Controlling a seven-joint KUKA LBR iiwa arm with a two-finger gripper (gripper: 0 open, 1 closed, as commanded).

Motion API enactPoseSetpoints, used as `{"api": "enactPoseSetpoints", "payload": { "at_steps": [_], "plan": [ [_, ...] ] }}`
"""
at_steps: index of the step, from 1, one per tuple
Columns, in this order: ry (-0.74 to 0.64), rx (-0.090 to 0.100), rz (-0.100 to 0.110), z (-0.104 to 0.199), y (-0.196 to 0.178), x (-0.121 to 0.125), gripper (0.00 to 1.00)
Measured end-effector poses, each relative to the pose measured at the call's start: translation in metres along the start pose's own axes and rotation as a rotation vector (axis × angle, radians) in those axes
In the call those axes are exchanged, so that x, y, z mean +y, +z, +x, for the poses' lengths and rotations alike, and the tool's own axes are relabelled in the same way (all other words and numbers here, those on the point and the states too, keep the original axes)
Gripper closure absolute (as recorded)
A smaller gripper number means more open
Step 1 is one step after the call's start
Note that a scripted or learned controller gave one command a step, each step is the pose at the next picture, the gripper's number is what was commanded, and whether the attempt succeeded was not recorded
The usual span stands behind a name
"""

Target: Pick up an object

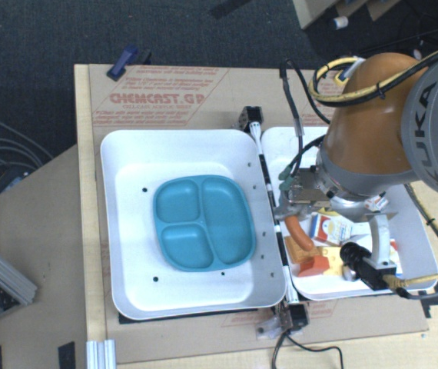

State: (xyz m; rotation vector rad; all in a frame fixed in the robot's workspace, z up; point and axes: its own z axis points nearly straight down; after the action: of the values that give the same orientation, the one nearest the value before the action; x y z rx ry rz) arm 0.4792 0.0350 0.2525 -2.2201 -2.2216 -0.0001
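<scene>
In the right bin [311, 287], nearest the camera, an orange block [313, 264] lies at the 7 o'clock corner; just beyond, touching it, a hot dog toy [299, 236]; a small carton [333, 227] at its 3 o'clock; the hand [300, 198] hovers above them, its state I cannot tell; the left bin [127, 167] holds a blue divided plate [204, 222]; the surface [88, 114] lies beyond.

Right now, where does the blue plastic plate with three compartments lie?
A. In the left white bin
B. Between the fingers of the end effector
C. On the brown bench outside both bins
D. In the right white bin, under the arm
A. The blue plastic plate with three compartments lies flat on the floor of the left white bin, apart from the grey and orange arm, which reaches over the right white bin.
</scene>
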Motion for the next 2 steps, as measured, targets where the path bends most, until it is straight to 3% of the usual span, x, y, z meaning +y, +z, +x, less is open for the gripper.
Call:
{"api": "enactPoseSetpoints", "payload": {
  "at_steps": [1, 2],
  "plan": [
    [0.002, -0.001, 0.001, -0.058, 0.001, 0.0, 1.0],
    [0.0, 0.0, -0.001, -0.037, -0.004, 0.0, 1.0]
  ]
}}
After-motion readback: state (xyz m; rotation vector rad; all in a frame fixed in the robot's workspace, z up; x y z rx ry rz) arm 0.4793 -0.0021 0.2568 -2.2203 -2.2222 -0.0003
